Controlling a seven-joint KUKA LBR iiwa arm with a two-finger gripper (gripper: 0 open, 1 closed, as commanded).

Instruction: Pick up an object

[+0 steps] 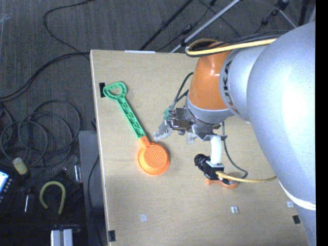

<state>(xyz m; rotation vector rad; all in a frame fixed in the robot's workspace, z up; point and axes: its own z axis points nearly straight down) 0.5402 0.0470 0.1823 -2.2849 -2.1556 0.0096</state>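
One toy lies in plain sight on the pale wooden tabletop (123, 199): a plastic strainer spoon (138, 132) with a slim green handle, pierced along its length and ending in a rounded loop at the far end, joined to a round orange head whose surface is a fine mesh of holes. It rests flat, handle running toward the upper left, head near the middle of the surface.

Just right of the orange head hangs the end effector (163, 132), a cluster of dull metal parts below the arm's glossy orange band (210, 83) and smooth grey shell. Its pale tips sit just beside the joint of handle and head, but their spread is too small and cluttered to make out, so I cannot tell whether they are wide, narrow, or touching the spoon. Nothing is visibly held between them.

Below the wrist a white fitting with a black end (205, 163) points down, and a yellow cable (246, 178) loops from it; a small orange shape (223, 182) underneath is partly covered and hard to identify. The broad grey arm body (287, 122) hides much of the tabletop's right side and is cut off by the frame.

Left of the tabletop, dark carpeted floor (46, 45) carries loose black cables (41, 127) and a green curved piece (51, 193)
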